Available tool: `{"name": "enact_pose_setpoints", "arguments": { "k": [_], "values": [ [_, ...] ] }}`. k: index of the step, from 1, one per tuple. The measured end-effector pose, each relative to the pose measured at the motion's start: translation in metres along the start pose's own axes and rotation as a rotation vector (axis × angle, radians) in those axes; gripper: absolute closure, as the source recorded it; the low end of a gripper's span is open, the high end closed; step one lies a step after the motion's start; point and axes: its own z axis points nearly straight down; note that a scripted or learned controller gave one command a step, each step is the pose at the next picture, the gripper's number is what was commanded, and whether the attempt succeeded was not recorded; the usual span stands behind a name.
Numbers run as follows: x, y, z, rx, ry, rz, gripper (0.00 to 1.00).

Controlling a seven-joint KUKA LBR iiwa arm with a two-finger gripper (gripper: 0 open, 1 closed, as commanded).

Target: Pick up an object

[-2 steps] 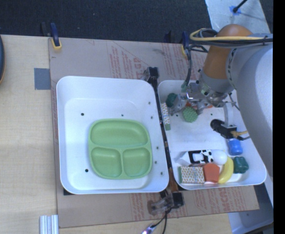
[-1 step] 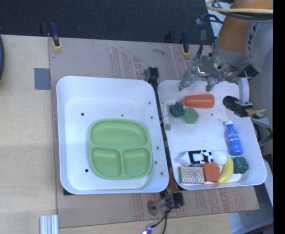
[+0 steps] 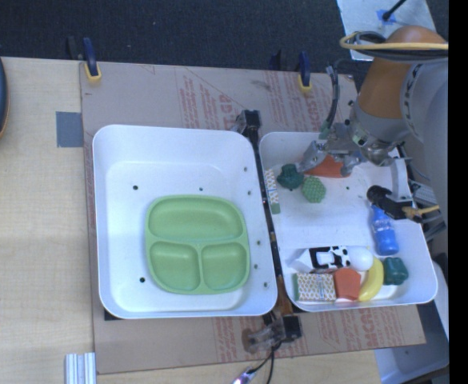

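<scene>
Because the gripper is lowered over a flat orange-red object, its finger state cannot be told; the thin object may be missed.

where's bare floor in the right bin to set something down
The middle of the right bin is bare, between the green ball and the black-and-white toy. Crowded: the near edge with the banana and orange block, and the far end under the claw.

A wooden bench carries brown cardboard under two white bins.
</scene>
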Motion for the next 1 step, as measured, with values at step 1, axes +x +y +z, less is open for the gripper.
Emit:
{"name": "enact_pose_setpoints", "arguments": {
  "k": [1],
  "values": [
    [0.0270, -0.0827, -0.0015, 0.002, 0.003, -0.001, 0.00]
  ]
}}
